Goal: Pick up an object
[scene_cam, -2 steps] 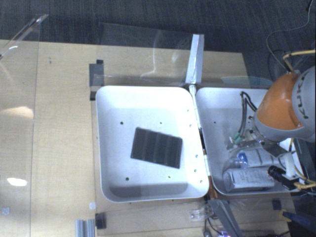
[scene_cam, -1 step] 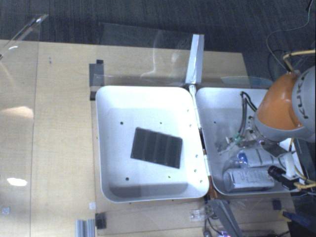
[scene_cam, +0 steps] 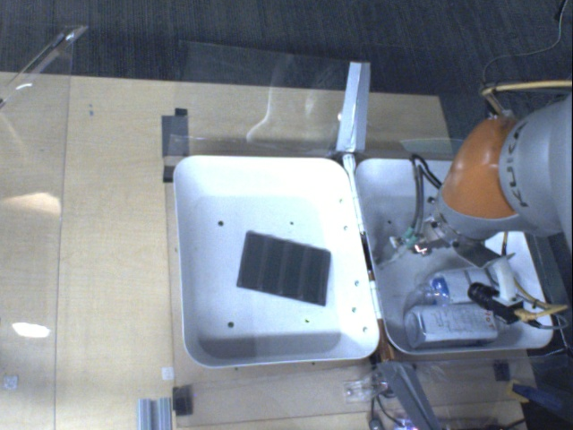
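- Two white bins sit side by side on the pale wooden bench: the left bin is the larger, and the right bin touches it along its 3 o'clock edge.
- The left bin holds one thing, a dark grey ribbed pad. It lies flat near the middle, a little toward 5 o'clock, turned slightly askew to the walls and touching none of them.
- The right bin holds one clear plastic bottle, lying on its side along the 6 o'clock wall.
- One small blue piece lies just beside the bottle at its 12 o'clock side; I cannot tell whether it belongs to the bottle.
- One grey arm with an orange band reaches in from 3 o'clock over the right bin.
- Its gripper is low in the right bin, toward 9 o'clock, near the wall shared with the left bin and apart from the bottle.
- Whether the gripper is released or clenched cannot be told, and nothing is seen held in it.
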`<state>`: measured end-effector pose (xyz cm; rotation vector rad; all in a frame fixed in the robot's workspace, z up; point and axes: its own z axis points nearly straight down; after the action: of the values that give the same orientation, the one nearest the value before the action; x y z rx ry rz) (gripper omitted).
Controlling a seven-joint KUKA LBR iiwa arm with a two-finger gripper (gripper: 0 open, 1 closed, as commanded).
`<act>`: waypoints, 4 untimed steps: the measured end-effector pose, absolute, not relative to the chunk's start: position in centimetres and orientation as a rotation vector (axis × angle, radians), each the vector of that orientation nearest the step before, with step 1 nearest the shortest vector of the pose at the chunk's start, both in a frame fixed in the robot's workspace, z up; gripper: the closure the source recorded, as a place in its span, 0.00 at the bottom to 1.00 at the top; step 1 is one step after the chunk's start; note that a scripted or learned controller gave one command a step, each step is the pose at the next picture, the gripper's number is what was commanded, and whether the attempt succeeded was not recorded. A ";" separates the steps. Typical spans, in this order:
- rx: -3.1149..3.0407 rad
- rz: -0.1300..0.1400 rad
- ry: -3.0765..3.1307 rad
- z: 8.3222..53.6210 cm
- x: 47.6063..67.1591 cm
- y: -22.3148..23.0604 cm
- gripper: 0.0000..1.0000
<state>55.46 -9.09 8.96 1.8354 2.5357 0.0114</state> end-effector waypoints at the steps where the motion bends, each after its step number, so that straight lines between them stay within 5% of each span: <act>1: 1.853 0.004 2.529 18.3 50.2 -13.8 0.00; 2: 1.568 0.013 2.704 9.3 50.4 -14.5 0.00; 3: 1.563 0.020 2.697 10.4 50.7 -14.4 1.00; 4: 1.563 0.020 2.697 10.5 50.7 -14.4 0.00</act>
<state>50.70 -14.41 10.46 1.5633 2.6971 0.0202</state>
